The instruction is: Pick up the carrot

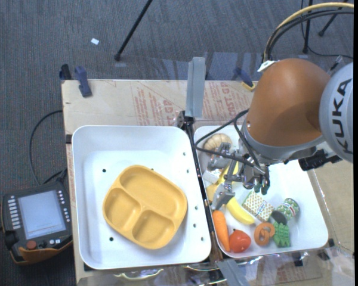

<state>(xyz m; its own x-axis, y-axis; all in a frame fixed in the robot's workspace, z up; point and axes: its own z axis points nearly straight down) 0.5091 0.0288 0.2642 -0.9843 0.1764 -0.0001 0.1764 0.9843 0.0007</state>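
The carrot is a slim orange piece lying in the right bin, close to its front left corner and pointing toward the front edge. My gripper hangs under the arm's big orange band, over the left middle of that bin. It is behind the carrot and apart from it. Nothing is visibly held. Yellow banana pieces lie between the gripper and the carrot.
A red pepper touches the carrot's right side. Further right lie a pretzel-like ring, a green toy, a small can and a checkered box. A tan bun sits at the back. The left bin holds a yellow divided plate.
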